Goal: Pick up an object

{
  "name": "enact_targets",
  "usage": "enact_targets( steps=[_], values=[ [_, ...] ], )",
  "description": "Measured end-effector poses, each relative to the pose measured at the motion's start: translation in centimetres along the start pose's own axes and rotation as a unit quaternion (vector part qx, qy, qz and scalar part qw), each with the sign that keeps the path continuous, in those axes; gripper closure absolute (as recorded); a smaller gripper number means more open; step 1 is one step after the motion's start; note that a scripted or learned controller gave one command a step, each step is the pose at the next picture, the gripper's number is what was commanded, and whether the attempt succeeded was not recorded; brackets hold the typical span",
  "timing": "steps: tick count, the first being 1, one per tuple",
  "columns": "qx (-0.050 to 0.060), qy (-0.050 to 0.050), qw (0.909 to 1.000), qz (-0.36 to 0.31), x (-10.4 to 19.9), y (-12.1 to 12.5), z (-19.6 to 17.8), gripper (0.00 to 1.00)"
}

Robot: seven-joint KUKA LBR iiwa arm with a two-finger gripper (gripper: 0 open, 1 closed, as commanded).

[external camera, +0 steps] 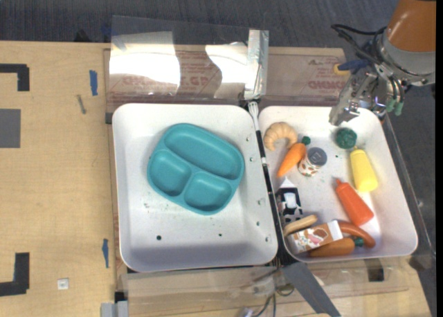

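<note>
A heap of toy food, among it a carrot [291,159], a croissant [279,134] and a yellow bottle [363,170], is seen lying in the right bin [401,205]. The gripper [348,110] is poised over that bin's far edge, nothing visibly held; its opening cannot be told. A teal divided plate [196,167] sits in the left bin [131,205]

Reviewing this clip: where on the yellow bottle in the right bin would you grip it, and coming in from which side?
Grip the yellow bottle across its middle, coming straight down. It lies flat, long axis running up and down the view, with bare floor on its left. The orange bottle crowds its lower end, so stay mid-body. The hand hangs nearby, above.
</note>
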State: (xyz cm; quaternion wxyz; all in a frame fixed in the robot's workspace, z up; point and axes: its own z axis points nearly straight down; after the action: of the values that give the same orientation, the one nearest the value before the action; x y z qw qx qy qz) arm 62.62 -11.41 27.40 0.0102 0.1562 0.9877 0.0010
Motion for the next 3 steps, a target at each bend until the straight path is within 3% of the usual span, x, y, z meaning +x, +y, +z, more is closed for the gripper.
enact_targets(
  steps=[1, 2, 3],
  values=[
    [0.001, 0.014, 0.9976, -0.067, 5.3, 0.2, 15.1, 1.0],
    [0.001, 0.005, 0.994, 0.109, 4.3, 8.0, 8.6, 1.0],
    [0.0, 0.005, 0.9942, 0.107, 7.1, 14.9, 3.2, 1.0]
  ],
)
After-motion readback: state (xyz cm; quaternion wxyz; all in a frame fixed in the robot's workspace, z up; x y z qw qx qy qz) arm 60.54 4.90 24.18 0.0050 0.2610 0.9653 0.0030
